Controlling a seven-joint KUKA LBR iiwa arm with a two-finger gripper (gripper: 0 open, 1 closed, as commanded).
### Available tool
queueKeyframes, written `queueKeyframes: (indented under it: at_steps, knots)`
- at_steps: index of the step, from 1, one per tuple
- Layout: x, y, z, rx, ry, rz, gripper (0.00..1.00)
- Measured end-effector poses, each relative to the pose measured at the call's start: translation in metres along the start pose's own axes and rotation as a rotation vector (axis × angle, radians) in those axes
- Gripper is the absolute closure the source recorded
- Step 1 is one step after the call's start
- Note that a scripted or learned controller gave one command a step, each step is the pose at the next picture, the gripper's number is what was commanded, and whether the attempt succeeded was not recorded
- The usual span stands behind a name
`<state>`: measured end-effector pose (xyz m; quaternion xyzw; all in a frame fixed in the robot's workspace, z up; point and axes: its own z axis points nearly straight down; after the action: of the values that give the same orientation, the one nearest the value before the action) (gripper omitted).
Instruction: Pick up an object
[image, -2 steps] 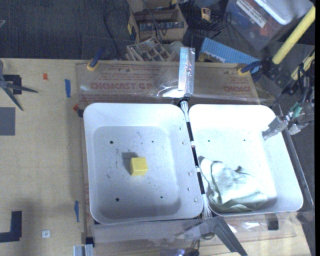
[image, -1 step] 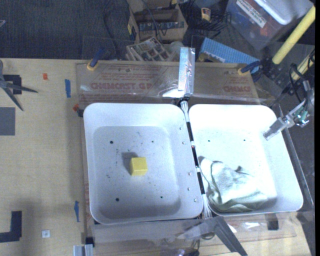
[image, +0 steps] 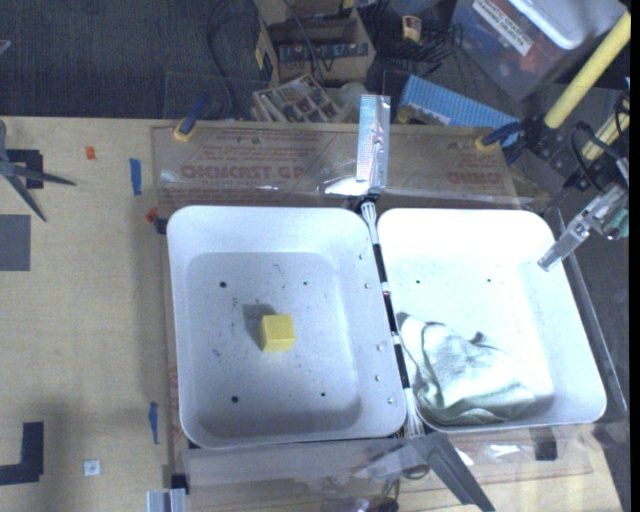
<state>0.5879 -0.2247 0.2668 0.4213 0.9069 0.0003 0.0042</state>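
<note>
My gripper (image: 562, 243) hung at the far right of the scene, just above the outer rim of the right bin (image: 575, 300), with its metal fingertip pointing down and to the left toward that rim. I could not tell whether my fingers were spread or pressed together; nothing showed between them.

Well away from my gripper, across both bins to its left, a small yellow block (image: 278, 333) lay near the middle of the left bin (image: 200, 300). It sat alone on the flat floor, apart from all four walls, with bare white surface all around it.

Closer to my gripper, below it and to its left, a crumpled white cloth with pale green folds (image: 468, 375) filled the near corner of the right bin. It pressed against the wall shared with the left bin and against the near rim. The half of the right bin nearest my gripper was bare floor.

The two bins touched along a raised central ridge. Beyond them stood a clear plastic sheet (image: 300, 170) and a shiny upright strip (image: 373, 140).
</note>
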Motion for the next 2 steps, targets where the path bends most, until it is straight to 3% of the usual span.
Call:
queueKeyframes:
  at_steps: [1, 2]
  knots:
    - [-0.034, 0.042, 0.078, 0.0, 0.001, -0.056, 0.0]
    - [-0.043, 0.054, 0.13, 0.001, 0.003, -0.093, 0.0]
